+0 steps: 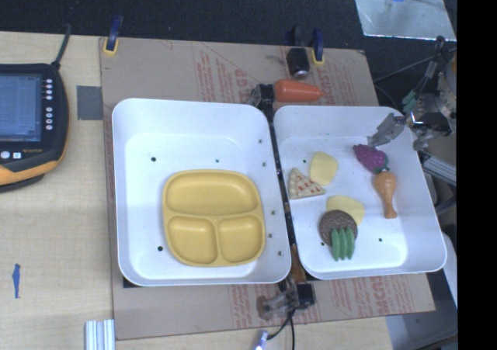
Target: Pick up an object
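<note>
**Pick not yet begun: end effector at the right bin's far corner**

While nothing has been lifted, every candidate object lies on the floor of the right bin (404, 251), so the whole pick is, by my judgement, left to do. Taking that bin as the landmark: the worktop (46, 240) carries it, and the left bin (140, 139) touches it along its left wall, holding a yellow divided tray (213, 216). Off the left bin's far side, well away from the landmark, sits a handheld pendant (27, 127).

At the right bin's upper-right corner, the end effector (386, 129) hangs over the rim region; whether it is released or clenched I cannot tell, and nothing is visible between its tips.

Inside the right bin, largest first: a brown-and-green piece (339, 232) near the front, a yellow piece (347, 206) touching it, a drumstick (386, 192) toward the right wall, a wedge slice (304, 184) against the left wall, another yellow piece (323, 167) just beside it, and a purple item (370, 157) nearest the end effector. A carrot-like toy (295, 91) lies outside, beyond the bin's far rim.
</note>
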Tool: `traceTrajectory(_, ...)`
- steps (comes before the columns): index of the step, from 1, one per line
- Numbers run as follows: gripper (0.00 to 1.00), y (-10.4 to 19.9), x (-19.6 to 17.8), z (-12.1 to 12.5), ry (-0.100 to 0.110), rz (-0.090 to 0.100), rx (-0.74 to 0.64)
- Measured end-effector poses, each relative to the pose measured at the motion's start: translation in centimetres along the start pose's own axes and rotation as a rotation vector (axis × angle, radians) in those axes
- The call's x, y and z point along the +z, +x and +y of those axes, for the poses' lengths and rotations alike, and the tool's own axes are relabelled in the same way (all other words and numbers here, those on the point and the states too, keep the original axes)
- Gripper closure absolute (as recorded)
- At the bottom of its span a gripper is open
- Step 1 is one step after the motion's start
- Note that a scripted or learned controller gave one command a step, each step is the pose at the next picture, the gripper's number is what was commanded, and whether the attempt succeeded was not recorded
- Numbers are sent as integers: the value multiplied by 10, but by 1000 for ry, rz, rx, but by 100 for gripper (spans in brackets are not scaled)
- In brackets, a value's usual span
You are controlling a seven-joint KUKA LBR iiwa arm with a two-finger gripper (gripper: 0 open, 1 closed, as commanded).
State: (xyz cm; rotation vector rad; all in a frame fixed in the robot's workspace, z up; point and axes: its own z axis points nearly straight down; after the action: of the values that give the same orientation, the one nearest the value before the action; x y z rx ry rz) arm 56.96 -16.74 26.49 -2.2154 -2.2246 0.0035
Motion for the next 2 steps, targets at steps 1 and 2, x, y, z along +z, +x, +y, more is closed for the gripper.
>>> traceTrajectory(1,0,-45,132,41,5,0,0)
traceTrajectory(2,0,-38,173,87,1,0,-1)
